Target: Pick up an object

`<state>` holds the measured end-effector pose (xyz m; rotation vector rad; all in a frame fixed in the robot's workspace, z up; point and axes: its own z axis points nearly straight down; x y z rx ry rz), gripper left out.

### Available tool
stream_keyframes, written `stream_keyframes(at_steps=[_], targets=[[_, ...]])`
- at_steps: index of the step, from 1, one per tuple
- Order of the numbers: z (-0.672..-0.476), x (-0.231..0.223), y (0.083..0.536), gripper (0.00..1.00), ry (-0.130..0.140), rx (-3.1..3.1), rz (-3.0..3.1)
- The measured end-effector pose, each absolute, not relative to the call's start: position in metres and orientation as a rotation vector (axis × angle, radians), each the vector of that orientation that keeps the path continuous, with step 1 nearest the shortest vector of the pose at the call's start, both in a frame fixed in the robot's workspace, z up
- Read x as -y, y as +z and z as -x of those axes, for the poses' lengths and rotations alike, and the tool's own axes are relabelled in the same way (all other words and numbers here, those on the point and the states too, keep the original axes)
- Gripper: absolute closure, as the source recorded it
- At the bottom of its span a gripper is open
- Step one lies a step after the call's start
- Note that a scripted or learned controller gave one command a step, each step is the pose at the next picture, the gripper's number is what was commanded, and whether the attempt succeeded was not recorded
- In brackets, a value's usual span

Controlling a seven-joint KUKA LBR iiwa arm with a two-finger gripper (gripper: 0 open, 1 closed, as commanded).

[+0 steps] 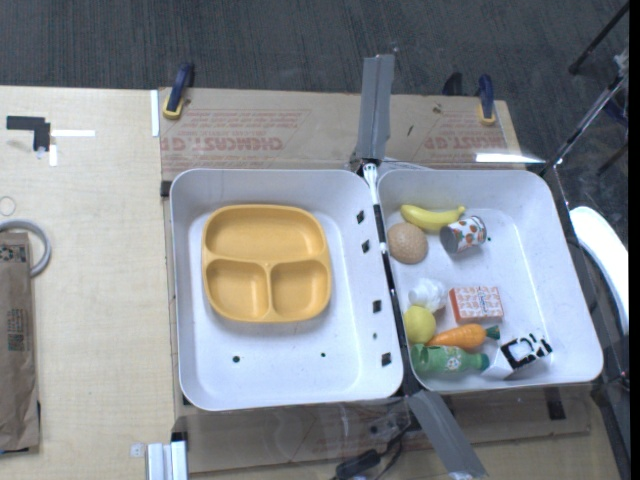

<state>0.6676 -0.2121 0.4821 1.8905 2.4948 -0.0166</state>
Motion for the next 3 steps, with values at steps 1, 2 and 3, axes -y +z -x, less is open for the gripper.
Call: stream_keyframes(at_steps=[1,2,3], targets=[[-0.669,0.211,0.49,1.0,-0.02,-2.497,-1.886],[-0.671,0.21,0.497,1.0,-0.023,-2.499,-1.881],[-0.673,0.209,0.504,1.0,-0.026,-2.501,-1.877]])
